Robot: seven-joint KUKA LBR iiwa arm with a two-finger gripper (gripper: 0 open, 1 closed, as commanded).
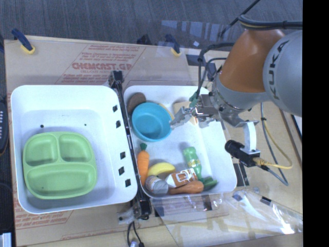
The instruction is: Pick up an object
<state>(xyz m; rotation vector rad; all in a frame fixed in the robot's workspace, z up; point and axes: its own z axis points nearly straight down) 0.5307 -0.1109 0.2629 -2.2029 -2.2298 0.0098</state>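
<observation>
Right bin [222, 181], near edge: carrot [143, 161], banana [161, 168], green bottle [192, 158], and a labelled orange item [185, 183] whose print is unreadable. Left bin [20, 99]: green divided plate [60, 164]. Farther back, blue bowl [150, 121]. Gripper [186, 115] just beside the bowl's right rim; finger opening: cannot tell. Cardboard [102, 66] behind reads "CHEMCAST GP". Arm lettering "KU".

left bin [31, 99] — green divided plate [60, 164] | bench [97, 60] — yellow clamp [23, 41]
</observation>
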